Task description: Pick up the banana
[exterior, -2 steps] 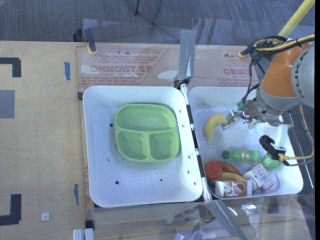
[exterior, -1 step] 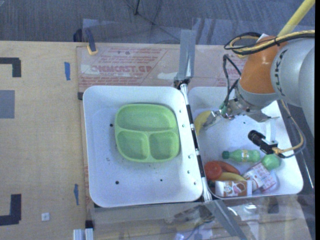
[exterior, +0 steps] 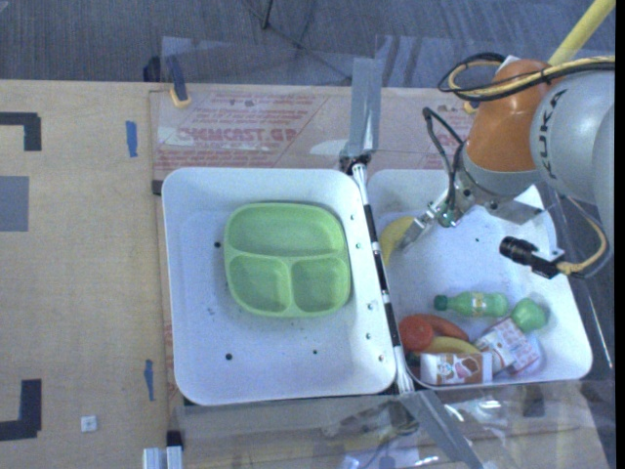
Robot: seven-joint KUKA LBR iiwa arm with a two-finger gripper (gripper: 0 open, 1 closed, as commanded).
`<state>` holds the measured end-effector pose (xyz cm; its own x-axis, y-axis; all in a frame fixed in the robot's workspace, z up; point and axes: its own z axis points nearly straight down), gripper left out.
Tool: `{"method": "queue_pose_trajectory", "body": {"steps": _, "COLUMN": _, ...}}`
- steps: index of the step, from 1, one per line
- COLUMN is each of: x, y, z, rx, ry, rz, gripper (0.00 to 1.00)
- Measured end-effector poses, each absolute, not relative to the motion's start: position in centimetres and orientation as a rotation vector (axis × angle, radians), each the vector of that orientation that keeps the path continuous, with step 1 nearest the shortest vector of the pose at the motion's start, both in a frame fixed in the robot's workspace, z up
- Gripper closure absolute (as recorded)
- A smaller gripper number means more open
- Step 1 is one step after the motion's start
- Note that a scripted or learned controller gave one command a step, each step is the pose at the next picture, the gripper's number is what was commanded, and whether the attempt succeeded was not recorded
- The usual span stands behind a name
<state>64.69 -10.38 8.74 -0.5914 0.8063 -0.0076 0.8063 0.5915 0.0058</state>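
- The left bin (exterior: 186,291) holds a green divided plate (exterior: 287,259); neither has a part in this step, so the work should stay on the far side of the wall between the bins
- The banana (exterior: 394,237) seems to be the pale yellow curved thing at the upper left of the right bin (exterior: 479,262), lying right against that dividing wall, well apart from the clutter below it
- The gripper (exterior: 426,223) hangs just beside the banana on its right, tilted toward it; whether the pincer is spread, pressed together or pinching anything cannot be told here, as its tip is too small and blurred
- Since the fruit hugs the wall, I judge a good grasp needs the pincer spread wide, set across the banana's short width and lowered along the wall, not across it, so that one side does not land on the rim
- Close near the middle of the curve and lift straight up; a pinch at an end would likely let it swing or slip
- Lower in the right bin lie a red fruit (exterior: 418,330) with a second yellow piece (exterior: 451,344) touching it, a small bottle (exterior: 475,304), a green fruit (exterior: 528,314) and two cartons (exterior: 454,367); that second yellow piece might also be a banana, I cannot tell, but it is crowded and a poorer target
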Motion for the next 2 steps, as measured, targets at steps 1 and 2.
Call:
{"method": "queue_pose_trajectory", "body": {"steps": 1, "x": 66.39, "y": -11.92, "z": 9.02, "rx": 0.707, "ry": 3.073, "rz": -0.022, "gripper": 0.00}}
{"method": "queue_pose_trajectory", "body": {"steps": 2, "x": 66.89, "y": -11.50, "z": 9.85, "rx": 0.700, "ry": 3.051, "rz": -0.006, "gripper": 1.00}}
